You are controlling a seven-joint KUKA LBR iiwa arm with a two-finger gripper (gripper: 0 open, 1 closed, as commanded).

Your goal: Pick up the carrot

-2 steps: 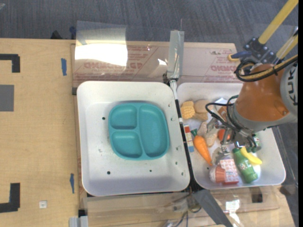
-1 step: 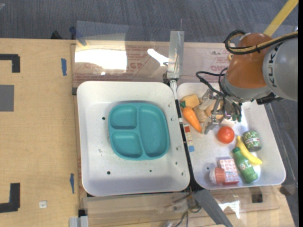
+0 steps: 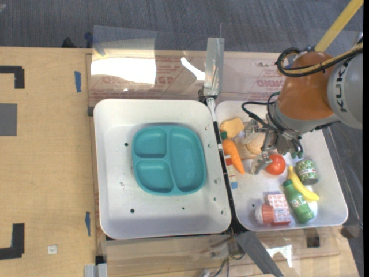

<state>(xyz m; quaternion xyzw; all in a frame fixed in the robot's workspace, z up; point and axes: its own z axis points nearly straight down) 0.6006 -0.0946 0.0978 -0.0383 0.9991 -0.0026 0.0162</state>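
Note:
The orange carrot (image 3: 232,154) lies in the right bin (image 3: 334,212), along its left wall, with its tip pointing toward the front. My gripper (image 3: 262,157) hangs low over the bin just right of the carrot, between it and a red tomato (image 3: 277,164). Its fingers stand open with nothing between them, and they are apart from the carrot.
Around the gripper lie a yellow-orange wedge (image 3: 232,126), a beige piece (image 3: 252,146), a green can (image 3: 307,171), a banana (image 3: 301,187), a green bottle (image 3: 298,204) and a red-white package (image 3: 274,209). The left bin (image 3: 109,172) holds a teal divided plate (image 3: 169,158).

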